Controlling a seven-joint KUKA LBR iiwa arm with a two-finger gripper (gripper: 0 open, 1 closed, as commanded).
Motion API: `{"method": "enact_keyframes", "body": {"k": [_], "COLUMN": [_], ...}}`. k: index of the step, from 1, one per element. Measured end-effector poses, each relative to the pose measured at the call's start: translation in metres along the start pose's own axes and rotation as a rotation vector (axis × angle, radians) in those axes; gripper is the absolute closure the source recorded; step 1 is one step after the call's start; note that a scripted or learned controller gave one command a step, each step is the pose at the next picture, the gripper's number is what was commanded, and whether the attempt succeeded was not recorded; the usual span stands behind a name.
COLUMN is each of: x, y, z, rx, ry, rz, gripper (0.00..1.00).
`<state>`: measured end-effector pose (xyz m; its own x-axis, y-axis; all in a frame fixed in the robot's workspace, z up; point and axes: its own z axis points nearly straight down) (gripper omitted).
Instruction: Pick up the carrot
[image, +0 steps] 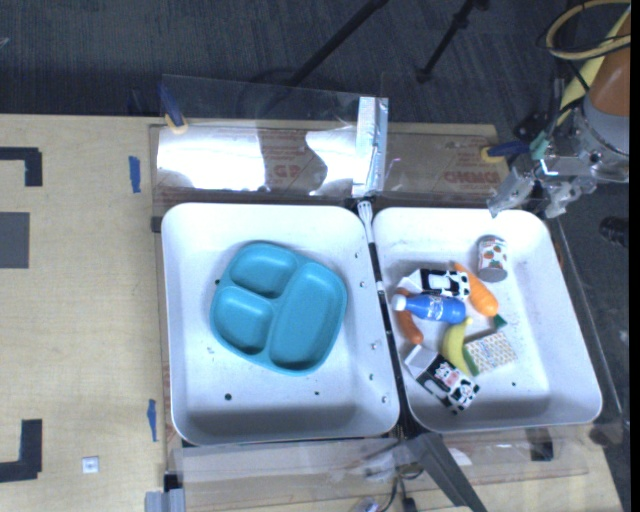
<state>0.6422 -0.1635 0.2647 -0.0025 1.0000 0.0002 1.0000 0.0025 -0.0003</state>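
Note:
The carrot (482, 294) is a short orange piece with a green tip. It lies in the right bin (570, 350), right of a blue and white bottle (432, 307) and beside a black-and-white carton (445, 283). My gripper (528, 198) hangs over the bin's far right corner, well above and behind the carrot. Its fingers stand open with nothing between them.
Packed around the carrot are a small can (490, 257), a banana (455, 347), a mesh packet (491, 352), a second orange piece (408, 325) and another cow-patterned carton (447, 382). The left bin (190, 330) holds a blue divided plate (279, 305).

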Motion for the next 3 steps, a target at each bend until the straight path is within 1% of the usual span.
{"method": "enact_keyframes", "body": {"k": [1,2,3], "x": [-0.015,-0.022,-0.025], "y": [-0.045,-0.052,-0.051], "z": [0.102,0.148,0.169], "rx": [-0.001,-0.027,-0.004], "ry": [-0.001,-0.011,-0.002], "rz": [0.006,-0.158,-0.162], "gripper": [0.00,0.00,0.00]}}
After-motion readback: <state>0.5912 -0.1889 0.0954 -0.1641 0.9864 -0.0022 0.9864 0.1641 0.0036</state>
